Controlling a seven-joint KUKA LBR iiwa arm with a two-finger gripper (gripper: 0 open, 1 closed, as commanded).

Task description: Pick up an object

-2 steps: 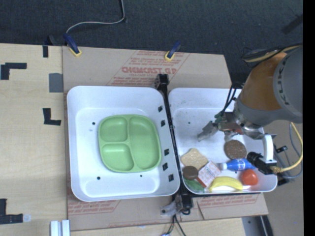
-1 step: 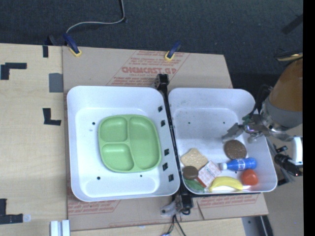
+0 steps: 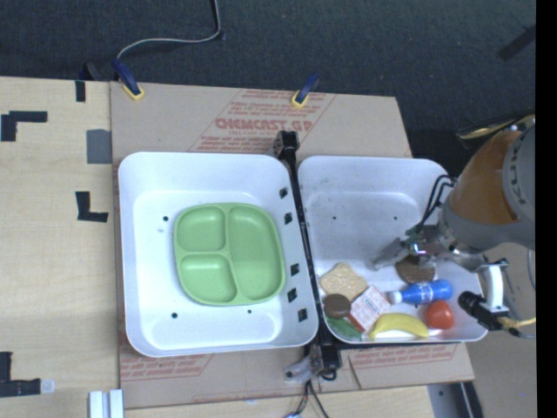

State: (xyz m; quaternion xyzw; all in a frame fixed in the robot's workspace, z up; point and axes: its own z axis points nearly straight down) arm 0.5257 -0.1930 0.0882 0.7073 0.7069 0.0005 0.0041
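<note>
My gripper (image 3: 407,252) hangs low over the right bin (image 3: 365,190), near its right wall. Just under it, on its right side, lies a brown round object (image 3: 417,272), partly covered by the gripper. Along the bin's front lie a blue bottle with a white cap (image 3: 423,293), a red tomato (image 3: 439,314), a yellow banana (image 3: 399,325), a red-and-white packet (image 3: 369,305), a tan cracker (image 3: 343,279), a dark brown round piece (image 3: 336,305) and a bit of green (image 3: 346,326). None of these is lifted.
The left bin (image 3: 148,198) holds a green divided plate (image 3: 230,253). A black divider with clips (image 3: 296,233) runs between the bins. The grey and orange arm (image 3: 492,190) comes in over the right bin's right wall. Cardboard (image 3: 261,124) lies under both bins.
</note>
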